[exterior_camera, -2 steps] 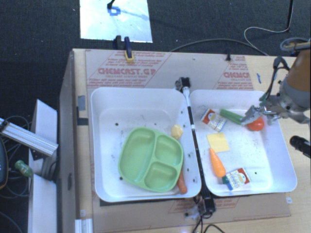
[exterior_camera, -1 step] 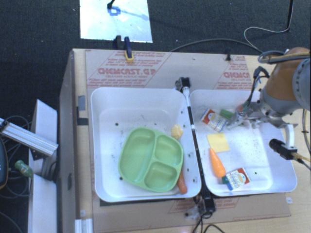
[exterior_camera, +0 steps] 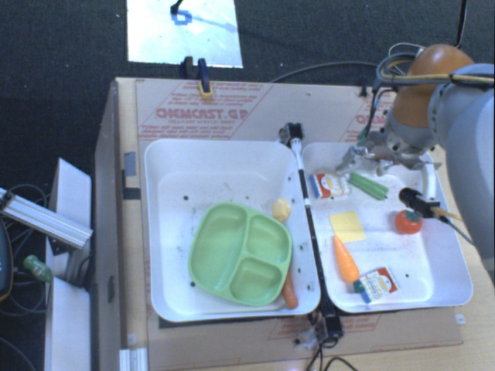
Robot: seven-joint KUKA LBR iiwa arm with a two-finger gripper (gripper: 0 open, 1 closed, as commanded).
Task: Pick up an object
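The gripper (exterior_camera: pixel 357 158) is being held low over the right bin's (exterior_camera: pixel 456 277) far end, beside the green stick (exterior_camera: pixel 369 185), probably as the pick target; finger state cannot be told, and nothing is seen being gripped.

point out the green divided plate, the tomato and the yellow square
green divided plate (exterior_camera: pixel 232 247), camera view, centre ridge between its compartments
tomato (exterior_camera: pixel 408 222), camera view, middle of its red body
yellow square (exterior_camera: pixel 347 226), camera view, centre of its flat top
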